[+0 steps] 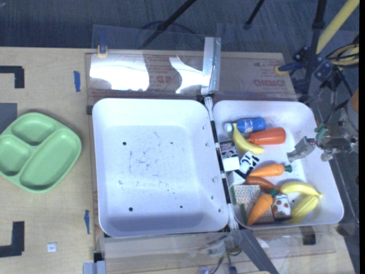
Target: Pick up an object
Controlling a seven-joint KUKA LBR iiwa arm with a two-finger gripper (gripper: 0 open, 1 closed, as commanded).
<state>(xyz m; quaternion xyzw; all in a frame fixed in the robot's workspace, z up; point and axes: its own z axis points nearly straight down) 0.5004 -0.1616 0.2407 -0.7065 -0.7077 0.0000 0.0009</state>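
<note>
Meanwhile, the gripper (302, 148) hung at the right bin (328, 210) edge, finger state impossible to tell; the nearby toy carrot (267, 170), likely light, rigid and slippery, looked best gripped mid-body.

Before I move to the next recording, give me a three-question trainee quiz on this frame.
1. True or false: the blue bottle lies in the left bin.
2. Which thing sits on the bench to the left of both bins?
A. a green divided plate
B. a red bowl
C. a metal pan
3. Fill in: the end effector hovers over the ____ bin.

Key
1. False. The bottle lies in the right bin, beside the orange bottle and a banana.
2. A.
3. Right. It sits near that bin's right side, above the carrot, with nothing seen between its fingers.
</note>
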